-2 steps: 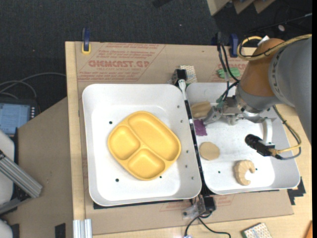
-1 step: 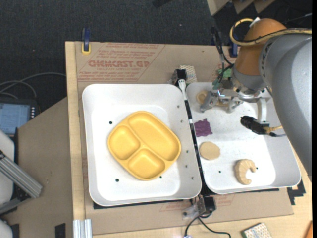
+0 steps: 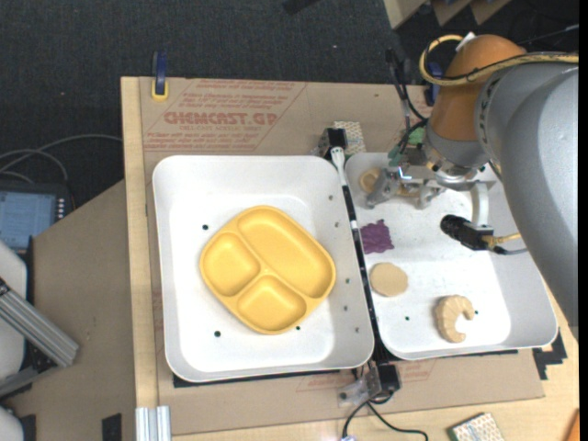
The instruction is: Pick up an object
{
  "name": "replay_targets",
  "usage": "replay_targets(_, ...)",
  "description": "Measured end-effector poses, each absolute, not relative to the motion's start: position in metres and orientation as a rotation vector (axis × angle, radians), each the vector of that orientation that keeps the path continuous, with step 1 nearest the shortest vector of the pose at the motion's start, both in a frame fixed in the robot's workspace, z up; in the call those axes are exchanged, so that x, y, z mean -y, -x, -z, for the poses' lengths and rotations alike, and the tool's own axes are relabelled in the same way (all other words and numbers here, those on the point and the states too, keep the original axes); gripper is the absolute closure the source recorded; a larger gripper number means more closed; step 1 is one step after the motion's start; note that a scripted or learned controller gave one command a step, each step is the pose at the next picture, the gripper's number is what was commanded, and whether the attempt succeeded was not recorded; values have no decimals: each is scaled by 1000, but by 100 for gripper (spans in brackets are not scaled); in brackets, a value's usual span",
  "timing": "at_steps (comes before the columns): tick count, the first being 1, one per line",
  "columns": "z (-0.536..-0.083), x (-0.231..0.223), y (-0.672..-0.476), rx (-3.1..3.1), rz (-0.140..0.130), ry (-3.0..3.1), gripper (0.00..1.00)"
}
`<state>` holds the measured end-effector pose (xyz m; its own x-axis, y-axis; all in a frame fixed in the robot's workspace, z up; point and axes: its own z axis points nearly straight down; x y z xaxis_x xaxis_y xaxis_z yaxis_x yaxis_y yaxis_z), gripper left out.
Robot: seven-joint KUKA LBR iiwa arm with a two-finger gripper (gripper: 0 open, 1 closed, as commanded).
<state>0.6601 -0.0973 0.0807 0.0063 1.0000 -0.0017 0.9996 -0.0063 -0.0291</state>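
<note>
While I watch from above, nearest me in the right bin lies a curled tan piece, with a round tan disc just beyond it toward the divider. A little farther in sits a purple scrap, close to the bin's left wall. The left bin carries a yellow divided plate near its middle. At the far end of the right bin I see the gripper low over the floor, next to a small tan lump in the corner; whether its fingers are spread or closed I cannot tell. The grey arm fills the right side.
</note>
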Motion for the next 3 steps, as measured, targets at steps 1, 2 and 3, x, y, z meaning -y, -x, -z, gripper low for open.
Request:
replay_targets(1,-81,96,-660,2201,-35,2214,0)
replay_targets(2,-81,96,-660,2201,-34,2213,0)
replay_targets(3,-84,96,-660,2202,-30,2213,0)
